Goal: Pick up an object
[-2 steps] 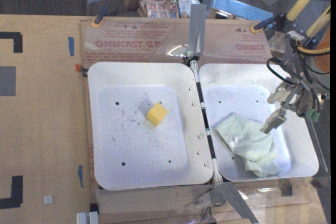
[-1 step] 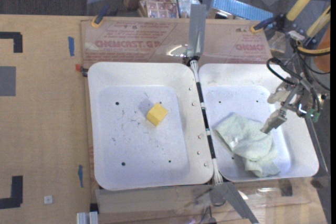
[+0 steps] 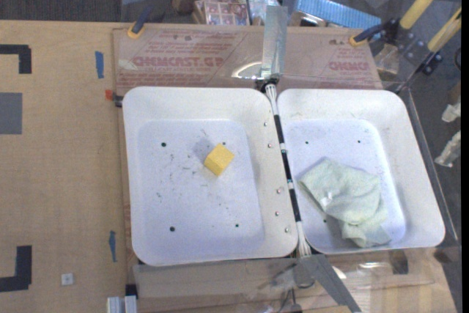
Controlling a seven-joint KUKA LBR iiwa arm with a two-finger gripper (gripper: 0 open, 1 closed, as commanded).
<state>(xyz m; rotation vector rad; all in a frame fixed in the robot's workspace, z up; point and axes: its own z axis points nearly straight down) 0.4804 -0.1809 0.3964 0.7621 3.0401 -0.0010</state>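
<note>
**Two bins, a yellow block and a crumpled cloth**

Two shallow white bins sit side by side in the middle of the frame on a brown counter (image 3: 58, 157). The left bin (image 3: 146, 113) holds a small yellow block (image 3: 218, 160), lying a little right of the bin's centre and slightly above its middle, turned at an angle to the bin walls. Dark specks and a few small black dots mark the floor around it. The right bin (image 3: 388, 121) holds a pale green cloth (image 3: 348, 201), crumpled in a loose heap in the lower middle of that bin, with its lower right end close to the bin's lower wall. The block and the cloth are well apart, with the two touching bin walls between them. A metal bracket (image 3: 275, 40) stands at the upper centre, just above the place where the bins meet. Cardboard panels with red lettering lie flat behind both bins. As for the gripper, I cannot tell its state
</note>
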